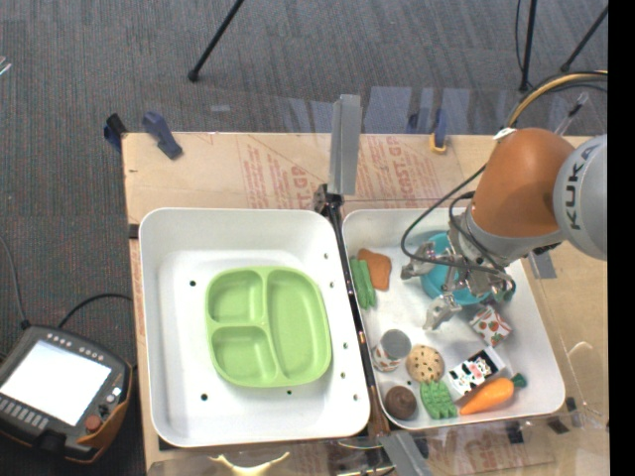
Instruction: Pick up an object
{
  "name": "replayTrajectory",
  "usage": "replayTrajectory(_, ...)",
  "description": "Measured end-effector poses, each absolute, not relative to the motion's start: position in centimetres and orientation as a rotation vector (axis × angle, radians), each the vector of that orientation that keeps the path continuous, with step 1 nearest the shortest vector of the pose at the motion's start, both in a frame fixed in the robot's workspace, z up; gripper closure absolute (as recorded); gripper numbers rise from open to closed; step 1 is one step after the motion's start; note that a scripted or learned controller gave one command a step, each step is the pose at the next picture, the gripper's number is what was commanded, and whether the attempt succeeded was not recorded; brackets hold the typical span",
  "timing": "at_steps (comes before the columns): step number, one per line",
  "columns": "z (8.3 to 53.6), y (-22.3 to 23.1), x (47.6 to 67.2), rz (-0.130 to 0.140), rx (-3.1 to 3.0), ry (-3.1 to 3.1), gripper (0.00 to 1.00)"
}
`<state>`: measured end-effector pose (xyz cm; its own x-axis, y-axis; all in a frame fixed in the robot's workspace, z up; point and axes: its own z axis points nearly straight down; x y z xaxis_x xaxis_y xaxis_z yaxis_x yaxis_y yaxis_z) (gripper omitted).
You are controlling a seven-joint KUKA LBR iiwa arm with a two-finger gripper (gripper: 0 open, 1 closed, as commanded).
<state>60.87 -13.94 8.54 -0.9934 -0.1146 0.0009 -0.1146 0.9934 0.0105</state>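
My gripper (pixel 429 291) hangs low in the right bin (pixel 541 310), open. One finger (pixel 415 264) lies above a teal bowl (pixel 438 279) and the other finger (pixel 440 312) below it, so the bowl's left part sits between them. The wrist covers the bowl's right side. Around it lie an orange-brown bread piece (pixel 375 266), a green pod (pixel 362 286), a grey cup (pixel 394 347), a cookie (pixel 425 363), a brown doughnut (pixel 401 402), a green block (pixel 437 400), a cow-print carton (pixel 473 370), a carrot (pixel 488 395) and a red-and-white patterned item (pixel 491 323).
The left bin (pixel 169 266) holds a green divided plate (pixel 268 325). A grey post (pixel 344 157) stands behind the seam between the bins. A tablet (pixel 55 385) lies on the floor at the lower left. Cables loop above the arm's orange band (pixel 526 181).
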Motion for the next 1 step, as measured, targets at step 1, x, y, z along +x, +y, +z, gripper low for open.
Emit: replayTrajectory(1, 8.51, -14.37, 61.39, -0.036, 0.14, -3.137, 0.0)
